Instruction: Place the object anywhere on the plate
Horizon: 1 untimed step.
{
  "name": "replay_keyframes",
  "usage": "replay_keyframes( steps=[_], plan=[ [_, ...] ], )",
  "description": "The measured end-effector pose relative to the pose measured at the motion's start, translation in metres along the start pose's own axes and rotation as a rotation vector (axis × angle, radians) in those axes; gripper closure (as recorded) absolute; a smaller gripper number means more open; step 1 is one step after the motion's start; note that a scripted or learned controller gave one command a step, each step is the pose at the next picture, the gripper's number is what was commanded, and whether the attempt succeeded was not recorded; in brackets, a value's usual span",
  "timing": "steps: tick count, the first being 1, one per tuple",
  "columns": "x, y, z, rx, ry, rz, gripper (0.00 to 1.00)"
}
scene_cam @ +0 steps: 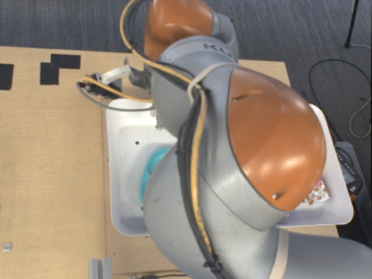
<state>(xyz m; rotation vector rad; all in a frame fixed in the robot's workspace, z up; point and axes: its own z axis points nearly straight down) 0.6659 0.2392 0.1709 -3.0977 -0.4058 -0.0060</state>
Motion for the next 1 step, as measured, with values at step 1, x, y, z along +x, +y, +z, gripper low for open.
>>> replay_keyframes(
  steps=[1],
  plan=[
    [-0.1021,-0.0223,0.0114,-0.015,-0.009,-0.133,1.00]
  ],
)
